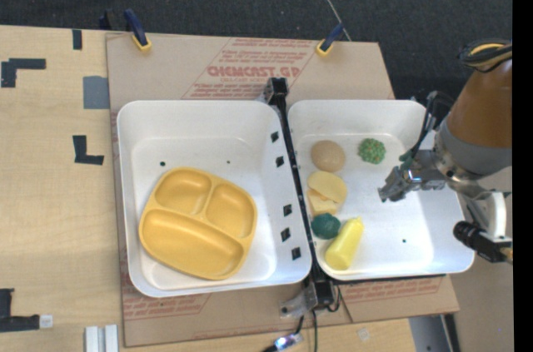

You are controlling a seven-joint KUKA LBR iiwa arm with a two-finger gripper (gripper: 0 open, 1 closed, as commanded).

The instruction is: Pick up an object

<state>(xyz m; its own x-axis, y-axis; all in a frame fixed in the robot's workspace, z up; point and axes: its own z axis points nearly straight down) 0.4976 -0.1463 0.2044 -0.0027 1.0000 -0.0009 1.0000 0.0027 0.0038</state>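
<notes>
On the worktop (50,176) two bins sit side by side, touching along a middle divider, and a divided tray (198,221) lies in the left bin (166,121). In the right bin (416,259), near the divider, a round bun (327,156) lies farthest back, a sliced piece (326,190) just in front of it, then a small ball (325,225) touching a corn cob (344,243) at the front. A broccoli floret (371,150) sits right of the bun, and the claw (398,182) hangs over the bin's right part.

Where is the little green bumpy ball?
The green bumpy ball sits in the right bin, near its far wall, right of the tan round piece.
</notes>
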